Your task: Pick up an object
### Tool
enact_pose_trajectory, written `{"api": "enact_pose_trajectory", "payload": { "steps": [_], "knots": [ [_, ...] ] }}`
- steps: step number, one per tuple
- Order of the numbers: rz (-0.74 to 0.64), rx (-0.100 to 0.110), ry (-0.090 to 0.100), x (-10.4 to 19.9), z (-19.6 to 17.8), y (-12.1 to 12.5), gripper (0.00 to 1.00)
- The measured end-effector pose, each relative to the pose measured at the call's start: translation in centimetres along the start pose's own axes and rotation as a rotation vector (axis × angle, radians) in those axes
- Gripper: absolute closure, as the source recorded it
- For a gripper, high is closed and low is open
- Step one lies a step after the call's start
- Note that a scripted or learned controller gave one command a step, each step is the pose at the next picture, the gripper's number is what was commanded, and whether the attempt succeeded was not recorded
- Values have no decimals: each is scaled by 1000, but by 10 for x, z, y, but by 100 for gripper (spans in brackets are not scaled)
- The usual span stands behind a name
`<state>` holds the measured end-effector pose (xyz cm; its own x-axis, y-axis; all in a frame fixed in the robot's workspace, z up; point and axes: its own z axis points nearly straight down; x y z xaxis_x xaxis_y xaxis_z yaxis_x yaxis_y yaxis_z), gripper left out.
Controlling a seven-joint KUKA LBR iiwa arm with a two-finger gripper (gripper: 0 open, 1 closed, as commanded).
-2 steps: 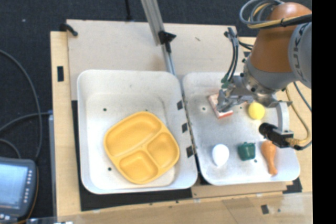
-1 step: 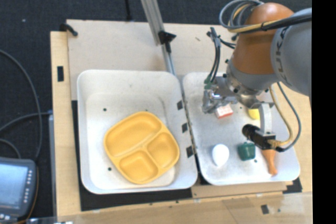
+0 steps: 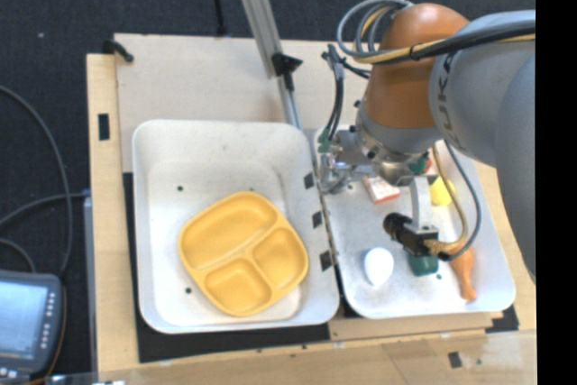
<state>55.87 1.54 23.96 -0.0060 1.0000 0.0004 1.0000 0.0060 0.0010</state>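
The white egg-shaped object (image 3: 378,265), lower centre-right of the frame in the right bin (image 3: 491,288), looks light, smooth and slippery; grip across its middle. Whether the gripper (image 3: 335,169) is open, I cannot tell.

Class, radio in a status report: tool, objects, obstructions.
Tool low at right bin's left wall. White egg, carrot lying loose. Yellow divided tray in left bin.

the bench (image 3: 194,81) is pale wood board, set over dark floor. two white bins sit on it side by side, touching: the left bin (image 3: 167,162) nearer the middle, the right bin (image 3: 491,279) partly under the arm.
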Motion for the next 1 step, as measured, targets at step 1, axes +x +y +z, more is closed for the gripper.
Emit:
{"api": "enact_pose_trajectory", "payload": {
  "steps": [1],
  "knots": [
    [-2, 2, 2, 59, 4, -10, 100]
  ]
}}
